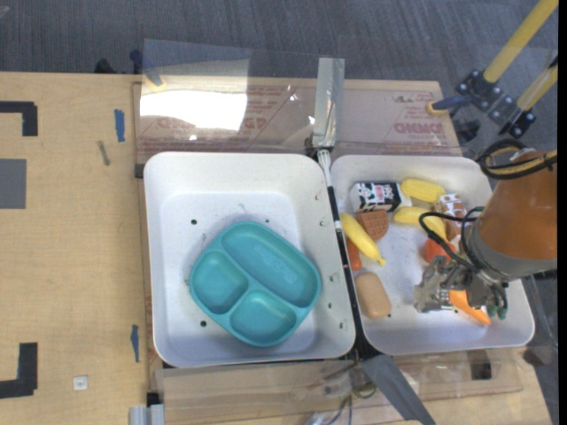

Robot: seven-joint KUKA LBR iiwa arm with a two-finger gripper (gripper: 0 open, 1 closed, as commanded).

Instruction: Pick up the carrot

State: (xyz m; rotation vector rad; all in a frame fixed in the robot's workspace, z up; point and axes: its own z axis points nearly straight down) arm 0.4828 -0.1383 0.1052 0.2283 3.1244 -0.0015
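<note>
Hovering my gripper (443, 292) low; jaw opening indeterminate; carrot (468, 305) just beside: centre over it before closing.

orange-banded grey arm (523, 224), black cables

From my station I use the teal divided tray (254, 282) as my landmark: it sits in the left white bin (168, 237), slightly tilted. To its right, past the divider, lies the right white bin (390, 330). In there, nearest the tray, I see a yellow banana (362, 238) and a tan bread roll (373, 294) below it. Farther right and higher sit a dark can (375, 192), a brown waffle-like piece (376, 224) and a yellow corn cob (423, 189).
</note>
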